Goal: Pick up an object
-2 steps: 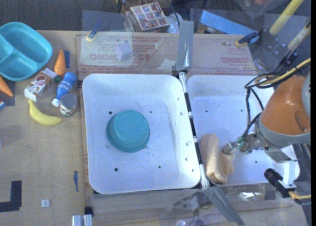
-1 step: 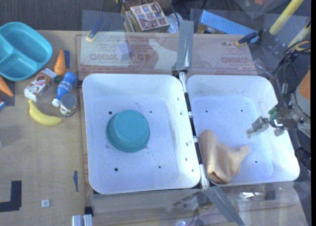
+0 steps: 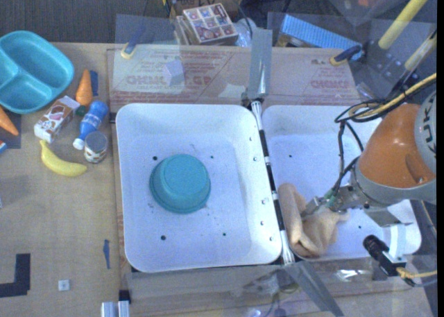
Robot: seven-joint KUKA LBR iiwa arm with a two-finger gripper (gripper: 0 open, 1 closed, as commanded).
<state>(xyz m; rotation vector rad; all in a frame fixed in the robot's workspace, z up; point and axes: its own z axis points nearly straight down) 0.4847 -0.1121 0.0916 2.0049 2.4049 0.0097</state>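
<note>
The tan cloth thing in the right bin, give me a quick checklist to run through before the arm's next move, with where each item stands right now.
1. Target in view: ok. The tan cloth lies crumpled in the right bin, against the wall shared with the left bin.
2. Claw placed at the target: ok. It sits right at the cloth's upper right edge.
3. Cloth between the fingers: cannot tell.
4. Cloth lifted off the bin floor: not ok. It rests on the floor.
5. Other objects crowding the target: ok. The teal bowl sits upside down in the left bin, well apart.
</note>
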